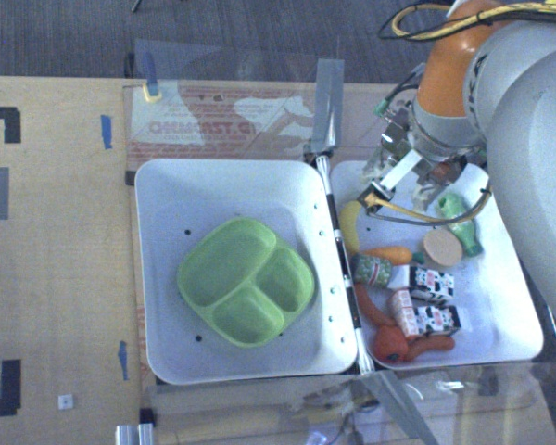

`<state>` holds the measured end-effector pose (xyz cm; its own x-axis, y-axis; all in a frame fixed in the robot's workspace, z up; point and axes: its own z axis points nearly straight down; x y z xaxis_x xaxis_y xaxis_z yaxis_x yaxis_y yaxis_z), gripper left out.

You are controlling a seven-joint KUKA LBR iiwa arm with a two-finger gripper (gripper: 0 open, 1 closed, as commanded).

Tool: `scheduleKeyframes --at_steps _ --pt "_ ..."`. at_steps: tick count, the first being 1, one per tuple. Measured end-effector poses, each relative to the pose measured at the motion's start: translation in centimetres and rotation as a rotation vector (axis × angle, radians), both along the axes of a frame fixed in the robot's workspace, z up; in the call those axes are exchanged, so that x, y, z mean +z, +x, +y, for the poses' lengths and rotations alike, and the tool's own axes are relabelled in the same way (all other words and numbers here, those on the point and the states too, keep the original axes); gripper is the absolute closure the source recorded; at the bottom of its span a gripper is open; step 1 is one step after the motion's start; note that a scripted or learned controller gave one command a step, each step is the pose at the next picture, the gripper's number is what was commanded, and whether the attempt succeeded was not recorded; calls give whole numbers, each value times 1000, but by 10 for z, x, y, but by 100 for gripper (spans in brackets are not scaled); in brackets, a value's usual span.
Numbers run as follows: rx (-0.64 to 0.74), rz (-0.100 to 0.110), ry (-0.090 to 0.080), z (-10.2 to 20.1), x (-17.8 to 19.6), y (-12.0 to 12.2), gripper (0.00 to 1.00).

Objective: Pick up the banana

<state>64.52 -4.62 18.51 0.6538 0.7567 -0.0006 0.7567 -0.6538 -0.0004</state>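
The banana [350, 226] is yellow and lies along the left wall of the right bin [500, 336], near its far end. My gripper [390, 162] hangs over the far left part of that bin, just above and to the right of the banana. I see nothing held in it. The grey arm with its orange band [451, 68] comes in from the upper right and hides the bin's far right corner.
Crowded near the banana are an orange carrot [389, 255], a green can [372, 271], a wooden cylinder [440, 247], a green toy [457, 208], two milk cartons [433, 286] and red toys [391, 341]. The left bin [167, 193] holds a green divided plate [246, 281].
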Motion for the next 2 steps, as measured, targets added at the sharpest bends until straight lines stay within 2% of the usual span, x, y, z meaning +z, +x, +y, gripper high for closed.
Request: scheduleKeyframes --at_steps 1,2 --pt "-293 3 1 46 -1 -10 0" --pt "-345 -18 -13 112 -42 -10 0"
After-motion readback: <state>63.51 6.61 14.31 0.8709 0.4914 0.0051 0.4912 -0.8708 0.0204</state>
